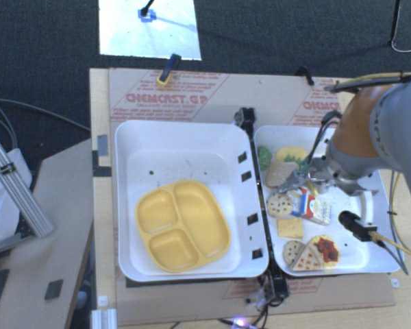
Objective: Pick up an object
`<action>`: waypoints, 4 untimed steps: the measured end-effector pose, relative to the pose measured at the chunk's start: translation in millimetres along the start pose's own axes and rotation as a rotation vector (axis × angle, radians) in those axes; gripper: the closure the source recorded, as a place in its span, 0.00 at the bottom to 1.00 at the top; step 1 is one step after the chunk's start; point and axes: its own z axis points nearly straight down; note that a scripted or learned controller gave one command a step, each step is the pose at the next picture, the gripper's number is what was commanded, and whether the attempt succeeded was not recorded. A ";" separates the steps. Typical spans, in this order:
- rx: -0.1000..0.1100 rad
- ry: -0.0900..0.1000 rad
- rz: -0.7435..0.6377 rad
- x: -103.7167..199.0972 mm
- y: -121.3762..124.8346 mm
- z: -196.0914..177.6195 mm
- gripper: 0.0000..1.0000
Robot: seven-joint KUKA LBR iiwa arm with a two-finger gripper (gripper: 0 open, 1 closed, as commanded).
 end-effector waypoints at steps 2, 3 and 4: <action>-0.016 -0.010 -0.007 -89.0 20.8 -17.5 1.00; -0.014 -0.009 -0.007 -88.8 20.7 -17.0 0.00; -0.004 -0.004 -0.010 -3.1 53.4 -0.1 0.00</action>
